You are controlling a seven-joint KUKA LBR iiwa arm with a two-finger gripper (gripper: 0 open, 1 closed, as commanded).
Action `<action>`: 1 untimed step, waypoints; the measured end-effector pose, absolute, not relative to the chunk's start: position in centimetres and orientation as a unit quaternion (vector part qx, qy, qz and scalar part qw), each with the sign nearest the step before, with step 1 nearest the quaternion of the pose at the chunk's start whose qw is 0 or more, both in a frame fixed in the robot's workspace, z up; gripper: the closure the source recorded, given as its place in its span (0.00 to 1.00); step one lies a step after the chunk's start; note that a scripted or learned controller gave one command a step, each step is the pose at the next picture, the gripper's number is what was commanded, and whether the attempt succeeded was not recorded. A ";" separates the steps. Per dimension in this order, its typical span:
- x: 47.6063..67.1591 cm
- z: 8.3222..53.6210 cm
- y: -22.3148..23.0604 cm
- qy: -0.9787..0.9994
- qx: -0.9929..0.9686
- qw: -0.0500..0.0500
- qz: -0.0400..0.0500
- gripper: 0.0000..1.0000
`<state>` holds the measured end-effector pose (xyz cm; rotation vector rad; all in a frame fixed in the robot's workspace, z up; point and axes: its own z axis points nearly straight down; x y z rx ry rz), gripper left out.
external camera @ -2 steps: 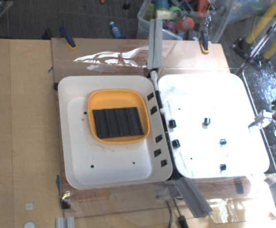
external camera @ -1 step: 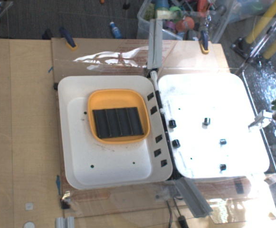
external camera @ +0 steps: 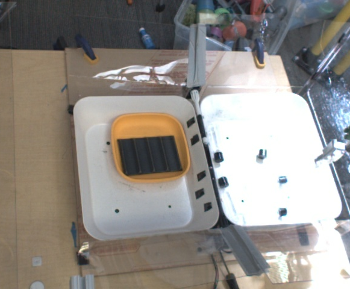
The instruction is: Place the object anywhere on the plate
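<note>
We see one dark ribbed block [external camera: 149,155] lying flat on the one orange plate [external camera: 150,125], filling most of its middle. The plate sits in the left bin [external camera: 96,221]. Beside it, touching along the middle divider, is the right bin [external camera: 295,119], which makes two bins on the table [external camera: 24,161]. We count about five small dark studs [external camera: 261,155] scattered on the right bin's floor. The pincer's state we cannot tell.
</note>
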<state>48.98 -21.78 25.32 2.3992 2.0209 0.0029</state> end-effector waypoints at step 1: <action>49.0 25.3 -21.8 0.644 0.765 0.002 0.001 0.00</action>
